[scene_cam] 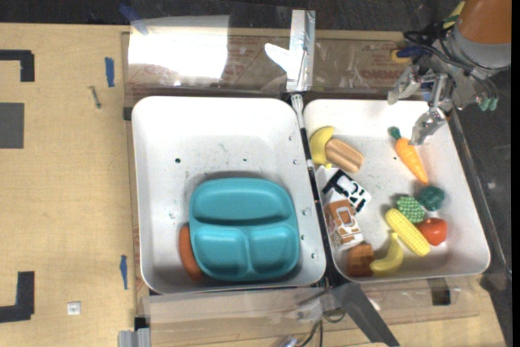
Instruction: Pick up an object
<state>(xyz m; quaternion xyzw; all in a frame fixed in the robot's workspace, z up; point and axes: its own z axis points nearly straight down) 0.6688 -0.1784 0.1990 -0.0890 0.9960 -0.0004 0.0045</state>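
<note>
Overhead view of the bench with both white bins. I have the arm reaching in from the 3 o'clock side, its gripper (424,106) hanging over the 1 o'clock corner of the right bin (479,244); the jaws look parted and nothing sits between them. The nearest candidate, a toy carrot (411,158), lies just toward 6 o'clock of the jaws, green top pointing up toward them, apart from its neighbours. Further toward 6 o'clock sit a corn cob (406,230), a tomato (434,232) touching it, and a banana (388,256); toward 9 o'clock are a hot dog bun (343,153) and a printed carton (344,222). The left bin (162,122) holds a teal divided tray (242,227). I judge this the approach step, with no grasp yet made. The next move calls for shifting over the carrot, turning the jaws across its slanted length, then descending.
</note>
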